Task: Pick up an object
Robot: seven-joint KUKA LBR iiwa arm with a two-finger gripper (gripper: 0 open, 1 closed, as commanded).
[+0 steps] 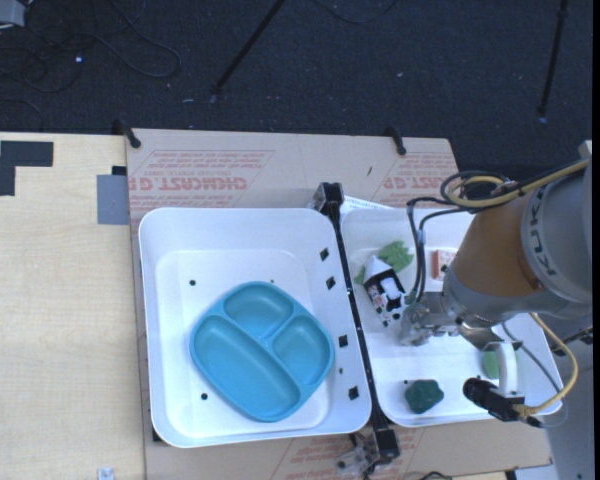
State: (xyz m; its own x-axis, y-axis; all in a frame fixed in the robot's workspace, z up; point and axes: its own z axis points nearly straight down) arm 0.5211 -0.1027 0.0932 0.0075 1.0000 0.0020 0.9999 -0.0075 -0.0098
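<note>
End effector [417, 330] low in right bin [450, 416]

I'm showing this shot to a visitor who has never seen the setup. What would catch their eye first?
Most likely the bright blue divided plate, lying alone in the left white bin. Next, the grey arm with its orange band, reaching in from the right over the right bin, its gripper down among small items: a dark green lump near the front and a black-and-white object further back.

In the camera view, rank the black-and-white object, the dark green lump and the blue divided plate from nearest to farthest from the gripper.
From the gripper in the right bin:
1. Black-and-white object, just up-left.
2. Dark green lump, below, near the bin's front edge.
3. Blue divided plate, in the left bin.
</note>
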